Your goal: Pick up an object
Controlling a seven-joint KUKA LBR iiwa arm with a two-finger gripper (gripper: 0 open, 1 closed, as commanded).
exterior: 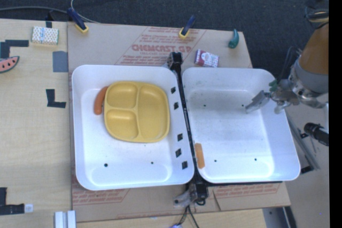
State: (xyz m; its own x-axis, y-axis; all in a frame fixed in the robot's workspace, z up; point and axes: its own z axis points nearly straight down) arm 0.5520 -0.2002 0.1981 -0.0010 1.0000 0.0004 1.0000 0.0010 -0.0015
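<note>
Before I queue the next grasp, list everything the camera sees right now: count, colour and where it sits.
White bins: 2, side by side on the bench; left bin, right bin.
Divided plate: 1, yellow, in the left bin, upper middle.
Orange sausage-shaped item: 1, left bin, against the plate's left edge.
Small orange item: 1, right bin, lower left, by the divider.
Red-and-white packet: 1, on the cardboard above the right bin.
Clamps: 2 blue-and-yellow, 1 teal, along the cardboard's top edge.
Watermelon-slice toy: 1, red, far left of the bench.
Gripper: 1, grey, over the right bin's upper right, nothing visible between its fingers.
</note>
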